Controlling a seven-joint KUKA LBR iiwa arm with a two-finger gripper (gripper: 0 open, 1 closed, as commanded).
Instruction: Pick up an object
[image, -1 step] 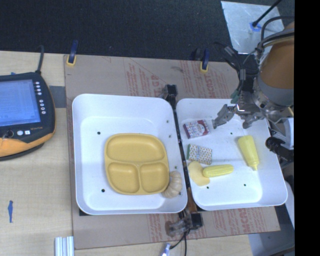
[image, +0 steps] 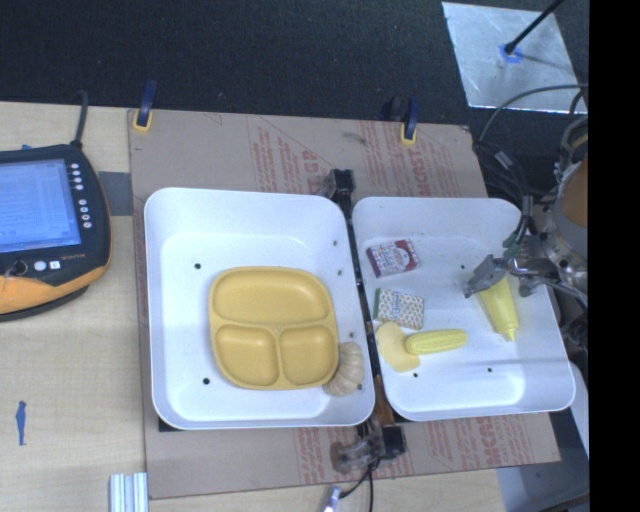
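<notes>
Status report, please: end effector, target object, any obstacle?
End effector low in right bin, at top of yellow bottle; grip not confirmed. Corn cob and two packets lie apart to the left. Nothing blocking.

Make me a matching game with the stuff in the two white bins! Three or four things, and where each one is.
Things:
1. yellow divided plate
2. corn cob
3. yellow bottle
4. small red packet

Places:
A. right bin, far side, near the middle divider
B. right bin, under the gripper
C. middle of the left bin
D. right bin, near side, lying on its side

Pairs: 1-C, 2-D, 3-B, 4-A
</notes>
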